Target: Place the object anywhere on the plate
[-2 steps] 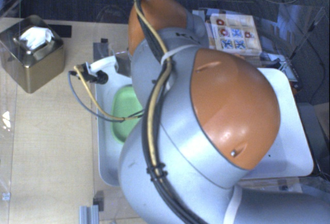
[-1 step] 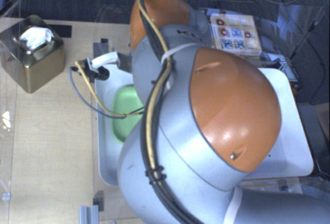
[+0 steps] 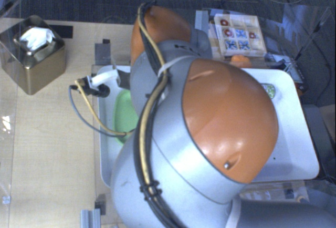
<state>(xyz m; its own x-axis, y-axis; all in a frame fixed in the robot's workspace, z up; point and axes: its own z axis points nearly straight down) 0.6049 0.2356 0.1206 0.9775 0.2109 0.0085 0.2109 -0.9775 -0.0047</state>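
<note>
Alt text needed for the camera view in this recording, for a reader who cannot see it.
A grey and orange robot arm fills the middle of the overhead view, covering most of two white bins. A green plate peeks out at its left edge, and a tissue box sits on the wooden bench at the upper left.

The arm (image 3: 199,137) bulks right across the middle, its grey and orange body covering most of the left bin (image 3: 105,132) and the near half of the right bin (image 3: 299,132), with cables (image 3: 89,111) looping out over the left bin's edge beside a sliver of green plate (image 3: 124,111). Open tabletop (image 3: 47,158) lies wide to the left, broken only by the brown tissue box (image 3: 32,59) in the far corner. Bare floor shows along the right bin's right side.
</note>
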